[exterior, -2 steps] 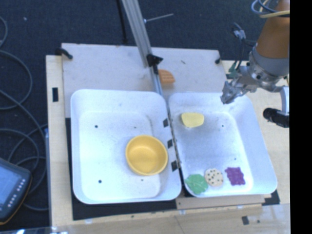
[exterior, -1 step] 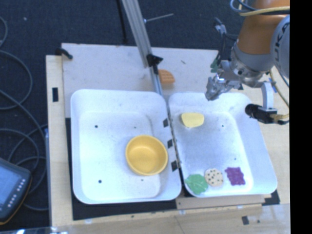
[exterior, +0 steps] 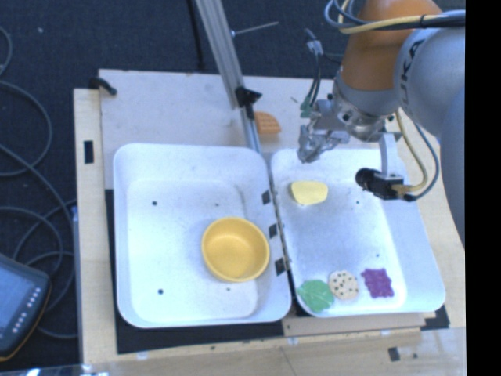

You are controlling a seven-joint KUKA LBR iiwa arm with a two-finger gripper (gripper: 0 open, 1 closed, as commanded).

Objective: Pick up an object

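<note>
The gripper [exterior: 311,149], finger state not discernible, is seen at the right bin's [exterior: 407,249] far edge, near a yellow piece [exterior: 309,193]; a yellow bowl [exterior: 235,248] is held by the left bin [exterior: 149,210].

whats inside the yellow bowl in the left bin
Nothing that shows: the yellow bowl sits upright in the left bin and its inner floor looks bare. The bin floor under it is covered.

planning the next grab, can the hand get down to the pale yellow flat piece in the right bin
Probably yes: the hand hangs just above the pale yellow flat piece, which lies alone on the right white bin's floor, nothing between them.
</note>
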